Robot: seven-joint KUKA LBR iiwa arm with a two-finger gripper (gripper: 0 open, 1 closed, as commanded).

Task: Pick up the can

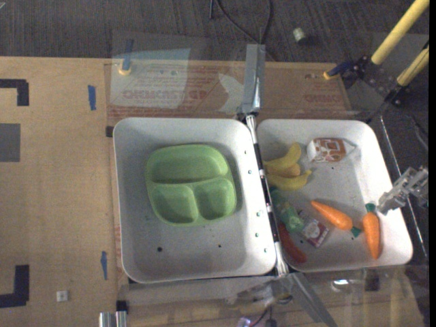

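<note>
Red and white on its label, what we take to be the can (315,232) lies in the front part of the right bin (354,129), among two carrots (332,215) and a greenish packet (292,218), with bananas (289,168) and a small carton (328,150) toward that bin's back. At that bin's right rim we see the end effector (402,191), well apart from the can and carrying nothing we can make out; we cannot tell whether it is wide or narrow. Left of that bin, the other bin (129,203) holds a green divided plate (191,184).
</note>
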